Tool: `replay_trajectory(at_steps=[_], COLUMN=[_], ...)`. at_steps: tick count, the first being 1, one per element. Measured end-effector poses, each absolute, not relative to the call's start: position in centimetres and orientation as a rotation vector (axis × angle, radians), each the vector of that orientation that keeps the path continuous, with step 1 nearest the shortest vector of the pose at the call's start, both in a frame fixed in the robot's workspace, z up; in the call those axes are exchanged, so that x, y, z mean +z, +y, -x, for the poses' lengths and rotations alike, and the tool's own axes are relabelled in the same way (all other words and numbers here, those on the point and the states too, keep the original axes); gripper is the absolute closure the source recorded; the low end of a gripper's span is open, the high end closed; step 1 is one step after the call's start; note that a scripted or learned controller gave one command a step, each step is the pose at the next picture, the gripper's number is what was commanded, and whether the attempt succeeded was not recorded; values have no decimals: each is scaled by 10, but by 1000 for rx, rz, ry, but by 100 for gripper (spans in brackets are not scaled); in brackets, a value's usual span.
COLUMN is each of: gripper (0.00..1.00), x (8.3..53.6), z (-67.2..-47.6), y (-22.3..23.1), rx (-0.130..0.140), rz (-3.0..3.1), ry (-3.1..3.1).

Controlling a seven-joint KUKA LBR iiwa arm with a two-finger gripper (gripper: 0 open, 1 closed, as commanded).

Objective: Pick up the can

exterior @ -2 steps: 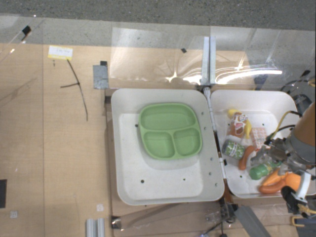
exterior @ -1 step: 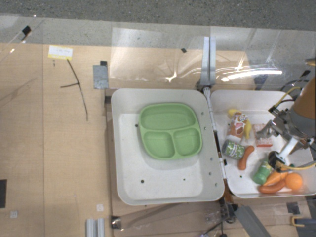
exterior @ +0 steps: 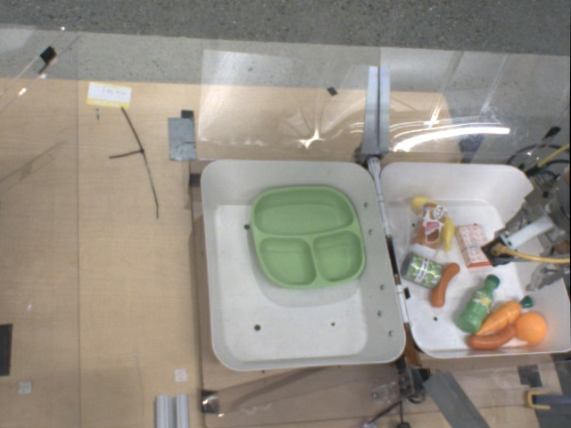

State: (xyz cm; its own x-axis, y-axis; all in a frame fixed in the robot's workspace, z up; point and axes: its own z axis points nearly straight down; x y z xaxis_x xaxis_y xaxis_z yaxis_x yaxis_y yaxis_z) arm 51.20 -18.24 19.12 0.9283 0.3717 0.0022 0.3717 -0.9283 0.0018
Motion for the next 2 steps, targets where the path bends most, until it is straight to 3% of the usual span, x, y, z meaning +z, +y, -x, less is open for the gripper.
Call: replay_trajectory(at_steps=[1, 2], gripper=[0, 0], x=[145, 102], z=[-484, -485], y=[-156, -109], rx=[0, 14], rz=[-3126, -3123], ry=[325, 325])
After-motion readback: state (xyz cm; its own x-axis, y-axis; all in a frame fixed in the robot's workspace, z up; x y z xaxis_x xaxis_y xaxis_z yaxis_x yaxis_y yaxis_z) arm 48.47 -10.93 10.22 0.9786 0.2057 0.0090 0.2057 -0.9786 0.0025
